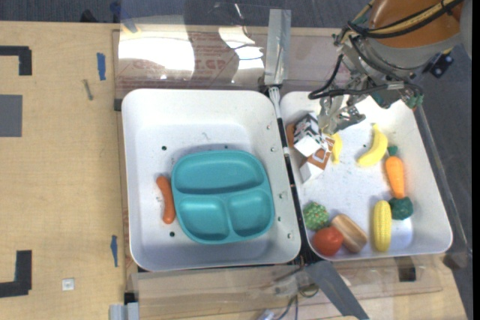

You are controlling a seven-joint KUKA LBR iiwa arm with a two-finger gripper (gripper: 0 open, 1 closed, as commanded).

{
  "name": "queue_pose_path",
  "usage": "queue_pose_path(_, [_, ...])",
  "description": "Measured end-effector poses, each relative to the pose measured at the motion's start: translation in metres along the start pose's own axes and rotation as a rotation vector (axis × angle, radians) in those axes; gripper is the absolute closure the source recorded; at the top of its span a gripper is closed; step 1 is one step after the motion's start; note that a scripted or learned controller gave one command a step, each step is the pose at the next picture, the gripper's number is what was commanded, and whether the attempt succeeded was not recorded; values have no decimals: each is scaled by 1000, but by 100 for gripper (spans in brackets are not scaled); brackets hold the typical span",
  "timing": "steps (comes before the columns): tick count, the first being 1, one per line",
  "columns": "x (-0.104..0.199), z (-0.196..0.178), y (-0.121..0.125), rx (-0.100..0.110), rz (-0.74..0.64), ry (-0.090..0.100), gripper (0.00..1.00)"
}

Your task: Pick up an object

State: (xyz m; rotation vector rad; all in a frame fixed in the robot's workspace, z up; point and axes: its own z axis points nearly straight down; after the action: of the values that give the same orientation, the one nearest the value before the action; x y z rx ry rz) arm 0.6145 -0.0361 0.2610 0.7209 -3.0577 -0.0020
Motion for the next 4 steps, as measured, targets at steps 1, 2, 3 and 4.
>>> queue_pose_path(1, [-46, 11, -27, 3, -77, -7, 100])
queue_pose_path(2, [-58, -25, -5, 6, -115, -12, 100])
queue_pose_path(3, [-63, -40, 5, 5, -247, -10, 100])
queue_pose_path(4, [-67, -59, 14, 5, -324, -10, 100])
